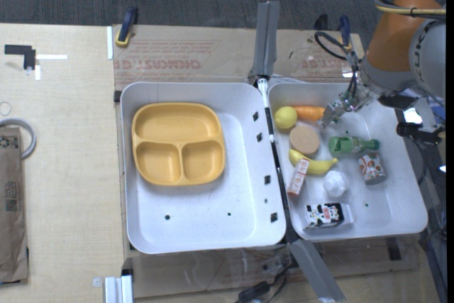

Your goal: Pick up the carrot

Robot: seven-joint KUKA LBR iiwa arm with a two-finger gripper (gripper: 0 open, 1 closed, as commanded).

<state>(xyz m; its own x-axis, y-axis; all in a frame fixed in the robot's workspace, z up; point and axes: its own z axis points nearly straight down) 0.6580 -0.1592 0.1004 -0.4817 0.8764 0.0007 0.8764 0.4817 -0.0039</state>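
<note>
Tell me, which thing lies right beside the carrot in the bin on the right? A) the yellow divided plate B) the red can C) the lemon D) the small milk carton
C: the carrot lies at the far end of the right bin with the lemon just to its left, while the gripper sits at its other end.

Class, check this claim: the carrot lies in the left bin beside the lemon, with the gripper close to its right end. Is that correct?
Not quite. The camera view shows the carrot in the right bin, not the left. The rest holds: it lies beside the lemon, with the gripper close to its right end.
</note>
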